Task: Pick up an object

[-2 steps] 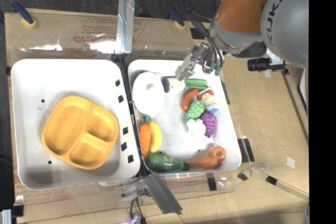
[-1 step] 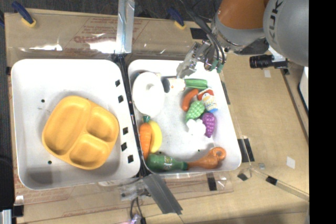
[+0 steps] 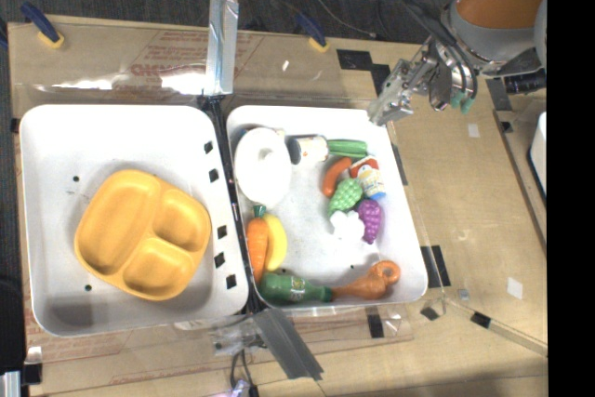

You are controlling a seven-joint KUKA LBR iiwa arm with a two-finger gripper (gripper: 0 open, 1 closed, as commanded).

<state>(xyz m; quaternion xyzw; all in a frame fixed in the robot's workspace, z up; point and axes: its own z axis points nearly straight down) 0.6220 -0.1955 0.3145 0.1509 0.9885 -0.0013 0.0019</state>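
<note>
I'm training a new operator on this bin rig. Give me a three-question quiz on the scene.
1. True or false: the yellow tray lies in the left bin.
2. Which lies nearest the right bin's front rim? A) grapes B) green bottle C) white cup
3. Fill in: the gripper hangs over the right bin's far ____ corner.

Key: 1 true; 2 B; 3 right.

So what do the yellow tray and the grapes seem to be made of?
Yellow tray: probably moulded plastic, matte, judging by its one even colour and soft rounded compartments. Grapes: likely toy plastic or rubber, with uniform purple and a slight sheen; too small to tell which.
</note>
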